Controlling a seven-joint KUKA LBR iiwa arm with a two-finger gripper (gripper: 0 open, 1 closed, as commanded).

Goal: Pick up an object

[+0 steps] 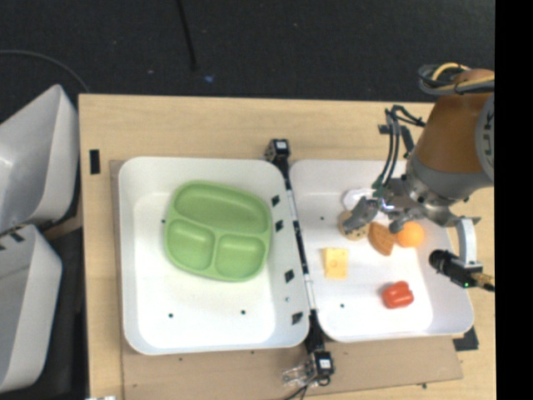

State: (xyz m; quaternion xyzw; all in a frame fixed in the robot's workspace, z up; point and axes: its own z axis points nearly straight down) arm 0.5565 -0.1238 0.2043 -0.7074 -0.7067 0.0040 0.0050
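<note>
The right bin (366,323) holds several small objects. A yellow cheese-like block (336,262) lies left of centre and a red pepper-like piece (397,294) sits toward the front. An orange ball (410,236) rests beside a brown wedge (381,240). A small speckled tan piece (353,230) lies at the tip of my gripper (363,215), which hangs low over the bin's back half, just left of the brown wedge. The arm's grey and orange wrist (450,140) covers the bin's back right corner.
A green divided plate (218,230) lies in the left bin (141,307). A black divider with clips (293,248) runs between the bins. A black fitting (454,267) with cable sticks out by the right bin's right wall. White casings (33,165) stand off the bench's left side.
</note>
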